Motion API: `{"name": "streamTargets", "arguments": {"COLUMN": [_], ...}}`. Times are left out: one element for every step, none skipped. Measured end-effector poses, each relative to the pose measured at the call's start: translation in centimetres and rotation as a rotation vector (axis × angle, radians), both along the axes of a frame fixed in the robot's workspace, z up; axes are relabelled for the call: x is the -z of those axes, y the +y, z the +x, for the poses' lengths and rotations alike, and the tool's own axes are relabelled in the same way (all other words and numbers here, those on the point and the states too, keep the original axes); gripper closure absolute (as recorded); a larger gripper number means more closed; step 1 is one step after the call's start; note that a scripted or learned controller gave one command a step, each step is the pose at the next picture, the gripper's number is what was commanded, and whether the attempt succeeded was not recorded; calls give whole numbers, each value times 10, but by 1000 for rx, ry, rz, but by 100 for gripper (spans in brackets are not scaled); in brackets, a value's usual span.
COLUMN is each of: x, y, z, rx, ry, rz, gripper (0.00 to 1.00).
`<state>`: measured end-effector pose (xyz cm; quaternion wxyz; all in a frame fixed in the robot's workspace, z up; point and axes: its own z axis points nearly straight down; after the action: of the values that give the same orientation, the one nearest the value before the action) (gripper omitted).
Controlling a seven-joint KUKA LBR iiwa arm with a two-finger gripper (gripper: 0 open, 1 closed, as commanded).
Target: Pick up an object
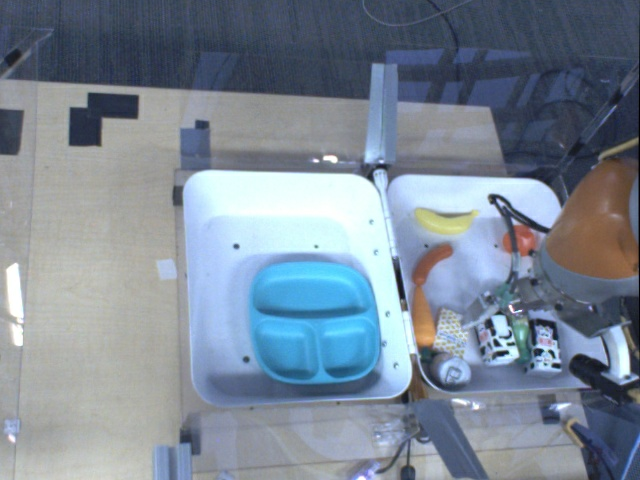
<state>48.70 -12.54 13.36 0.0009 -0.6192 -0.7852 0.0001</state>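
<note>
The right bin (480,190) holds a yellow banana (446,220), a reddish sausage (432,262), an orange carrot (424,320), a patterned packet (451,332), a silver can (452,371) and two cow-patterned cartons (495,340) (543,347). A small red item (521,239) lies near the arm. My gripper (508,302) is low in the right bin, just above the left carton and to the right of the packet. The arm's grey wrist and orange band (603,218) hide the bin's right side.
The left bin (215,268) holds a blue divided plate (314,320). A metal divider post (381,118) stands between the bins at the back. A black cable (505,208) loops off the wrist over the right bin.
</note>
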Motion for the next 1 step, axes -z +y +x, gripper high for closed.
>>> {"name": "streamTargets", "arguments": {"x": [37], "y": [19], "z": [7], "rx": [83], "ry": [-25], "rz": [-6], "gripper": [0]}}
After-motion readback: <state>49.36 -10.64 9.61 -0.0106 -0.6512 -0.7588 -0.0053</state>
